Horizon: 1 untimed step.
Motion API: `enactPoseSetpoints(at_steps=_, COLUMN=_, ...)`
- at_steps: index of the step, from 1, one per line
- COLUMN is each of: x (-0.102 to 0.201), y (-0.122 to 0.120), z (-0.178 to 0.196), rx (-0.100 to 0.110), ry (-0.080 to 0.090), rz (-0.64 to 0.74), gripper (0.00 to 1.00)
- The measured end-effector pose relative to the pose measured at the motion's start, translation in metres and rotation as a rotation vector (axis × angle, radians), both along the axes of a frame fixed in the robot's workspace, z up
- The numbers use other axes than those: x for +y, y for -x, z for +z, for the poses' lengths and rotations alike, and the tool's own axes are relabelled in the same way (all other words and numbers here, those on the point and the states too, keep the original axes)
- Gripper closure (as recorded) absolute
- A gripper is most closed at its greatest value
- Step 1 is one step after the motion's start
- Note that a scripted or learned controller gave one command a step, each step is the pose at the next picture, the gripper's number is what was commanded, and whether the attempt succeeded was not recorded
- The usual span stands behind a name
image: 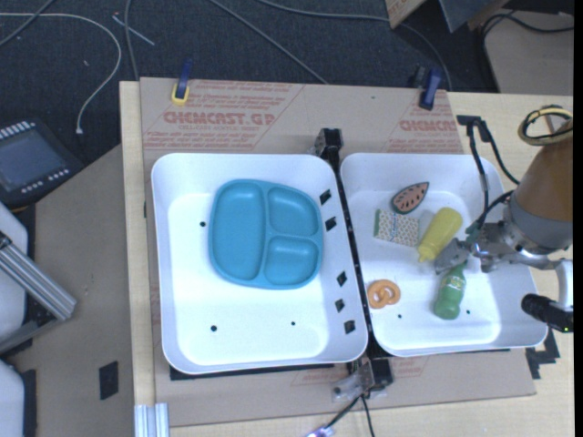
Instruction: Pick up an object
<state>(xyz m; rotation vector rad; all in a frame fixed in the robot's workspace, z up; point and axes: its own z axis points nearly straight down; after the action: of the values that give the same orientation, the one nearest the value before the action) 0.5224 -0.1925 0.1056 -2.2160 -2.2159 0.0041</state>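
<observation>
The right bin [412,346] holds several small items. A green bottle [448,300] lies near its right wall, and a yellow bottle [439,231] lies tilted just above it. An orange ring-shaped toy [383,293] sits by the left wall. A green-speckled square [397,227] and a watermelon-slice toy [411,197] lie further back. My gripper [461,259] reaches in from the right and hovers at the top end of the green bottle, just below the yellow bottle's lower end. Nothing is visibly lifted.
A blue divided plate [266,233] lies in the left bin [178,271]. A black divider with clips [339,244] runs between the bins. The arm's orange band [549,188] rises over the right bin's right edge. Cables trail over the floor behind the bench.
</observation>
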Motion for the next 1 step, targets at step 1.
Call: enactPoseSetpoints(at_steps=1, x=0.0007, y=0.0003, z=-0.022, rx=-0.003, ry=0.001, rz=0.0, gripper=0.0)
